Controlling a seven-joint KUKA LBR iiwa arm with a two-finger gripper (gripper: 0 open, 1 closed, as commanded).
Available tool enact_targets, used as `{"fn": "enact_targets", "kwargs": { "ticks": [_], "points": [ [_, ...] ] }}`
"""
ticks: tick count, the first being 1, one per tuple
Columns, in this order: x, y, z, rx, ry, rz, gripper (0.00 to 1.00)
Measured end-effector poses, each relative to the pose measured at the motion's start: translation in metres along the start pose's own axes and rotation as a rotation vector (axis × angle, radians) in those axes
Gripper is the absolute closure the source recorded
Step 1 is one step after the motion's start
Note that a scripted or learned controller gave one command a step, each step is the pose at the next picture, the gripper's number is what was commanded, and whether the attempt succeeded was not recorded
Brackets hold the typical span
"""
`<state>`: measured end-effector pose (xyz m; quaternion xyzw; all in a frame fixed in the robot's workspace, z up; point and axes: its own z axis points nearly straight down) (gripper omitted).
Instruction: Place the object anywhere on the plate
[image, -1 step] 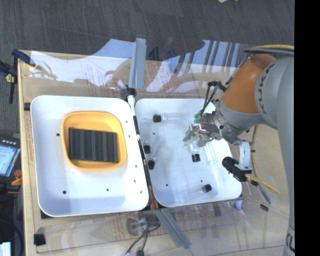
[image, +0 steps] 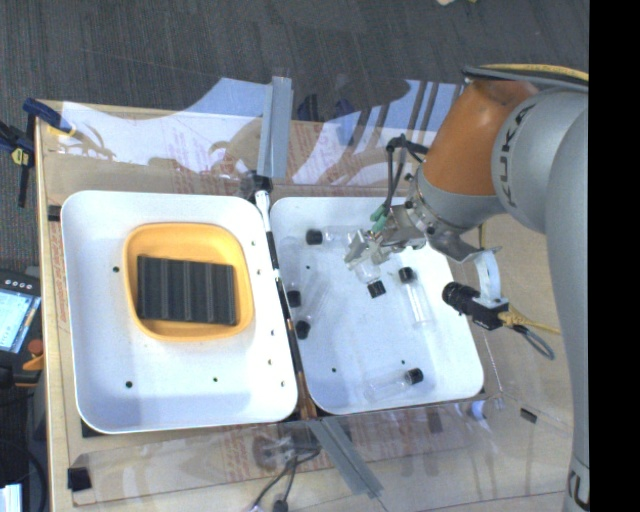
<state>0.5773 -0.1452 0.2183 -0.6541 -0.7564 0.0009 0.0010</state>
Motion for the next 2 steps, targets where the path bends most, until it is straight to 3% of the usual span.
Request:
{"fn": "enact_targets", "kwargs": {
  "ticks": [1, 2],
  "points": [
    [0.023, 0.007, 0.014, 0.001, 0.001, -0.252, 1.00],
    [0.059, 0.028, -0.032, -0.001, 0.000, -0.319, 1.00]
  ]
}}
